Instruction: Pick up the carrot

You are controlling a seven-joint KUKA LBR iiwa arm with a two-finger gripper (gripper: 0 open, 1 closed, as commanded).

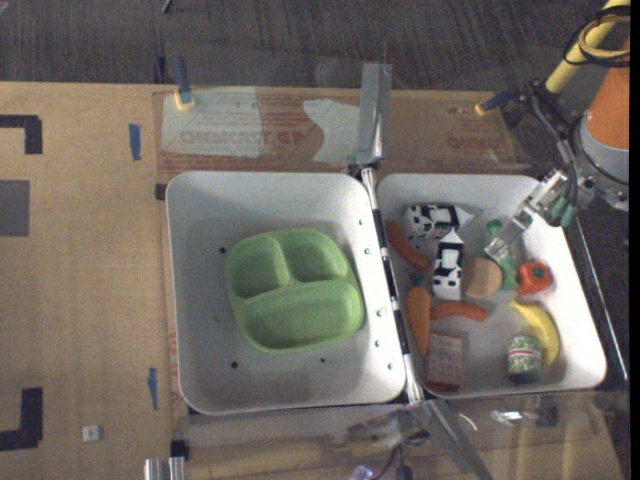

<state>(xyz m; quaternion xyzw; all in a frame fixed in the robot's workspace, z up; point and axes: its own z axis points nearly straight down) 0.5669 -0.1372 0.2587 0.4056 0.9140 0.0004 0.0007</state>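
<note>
A: Where's the carrot [419,318]?

B: Right bin [590,338], hard against its left wall, approx. halfway down. Long axis runs near-vertical in the camera view, w/ the green top at the upper end and the orange body reaching toward the near edge. It looks fairly even in width, so I can't call a clear taper.

A: What's crowding it?

B: A lot. A small packet [446,358] touches or nearly touches its lower end. A red-orange sausage-like piece [459,311] lies crosswise just to its right. The black-and-white milk carton [449,266] stands just up and right. Another reddish piece [404,245] lies at a slant above it, along the same wall. My guess is the toys sit as they were dumped, hence the jumble.

A: And the gripper [513,230]?

B: Well apart from the carrot, over the right bin's upper right part, near a beige round item [484,278] and a tomato [534,277]. The arm comes in from the right at a slant. I see nothing held, and I can't tell whether the pincer is open or closed; too small, too blurred.

A: The left bin [200,368]?

B: 1 green divided plate [293,290], 3 compartments, sat in the middle. Not part of this job.

A: Best grasp, in your view?

B: Probably pinch across the short axis. The wall on 1 side leaves little room, so that's the risk.
</note>
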